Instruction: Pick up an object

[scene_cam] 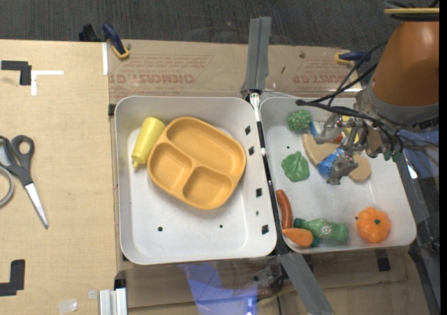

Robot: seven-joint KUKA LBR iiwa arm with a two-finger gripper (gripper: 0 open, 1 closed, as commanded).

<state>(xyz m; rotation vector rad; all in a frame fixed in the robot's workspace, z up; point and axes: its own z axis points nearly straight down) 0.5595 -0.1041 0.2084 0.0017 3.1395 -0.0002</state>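
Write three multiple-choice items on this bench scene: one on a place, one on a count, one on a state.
1. Where does the yellow bottle lie?
A. left bin, touching the plate
B. right bin
C. on the bench

2. How many compartments has the orange plate?
A. two
B. three
C. five

3. How does the end effector stand?
A. over the left bin
B. low in the right bin above a tan piece
C. off the bench

Answers: 1 A, it rests against the plate's left edge; 2 B, three hollows show; 3 B, it hangs over the tan piece.
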